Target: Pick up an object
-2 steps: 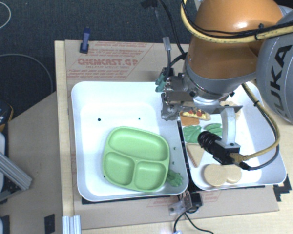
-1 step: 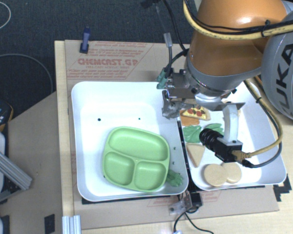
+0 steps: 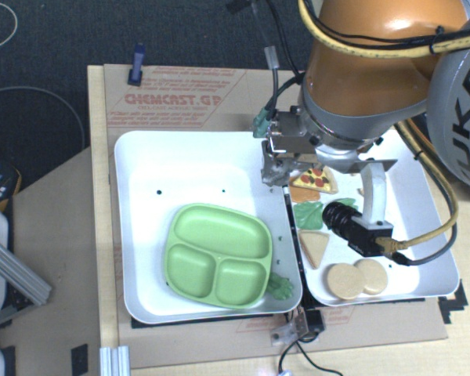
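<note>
The gripper hangs over the right white bin's left rim, beside a pizza-slice toy; a green divided plastic plate lies in the left white bin.

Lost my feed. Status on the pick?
Arm over right bin, jaws hidden. Toy pizza slice beneath wrist, unheld. Green tray in left bin.

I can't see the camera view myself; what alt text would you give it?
A grey robot arm with an orange band reaches from the right over two shallow white bins. The left bin holds a light green plastic divided plate; the right bin holds a toy pizza slice, a tan wedge and two round tan biscuits.
</note>
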